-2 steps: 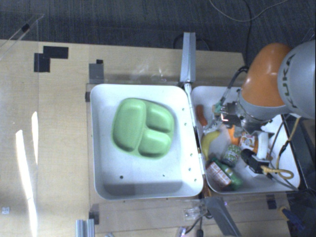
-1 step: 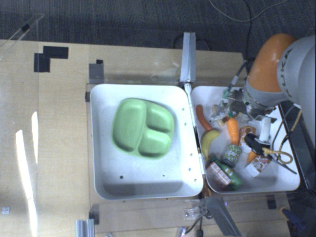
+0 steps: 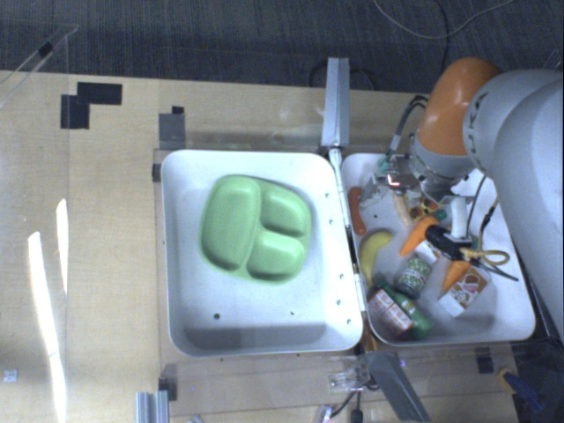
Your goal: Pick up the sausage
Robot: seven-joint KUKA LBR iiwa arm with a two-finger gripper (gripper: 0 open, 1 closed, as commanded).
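Judging handling: sausage [image 3: 355,210] looks like toy food — probably light, smooth, rounded, prone to rolling or squirting out of pinch. Lies lengthwise at left edge of right bin [image 3: 515,320], just beside wall, near yellow fruit [image 3: 374,248]. Best grip: across narrow width, mid-length; wall leaves little room for finger on that side. Gripper [image 3: 397,181] sits over bin's upper part, near sausage; wrist and cables hide fingers — cannot tell opening or contents. Carrot [image 3: 418,233], bottle [image 3: 395,311] and other clutter overlap, edges hard to separate.
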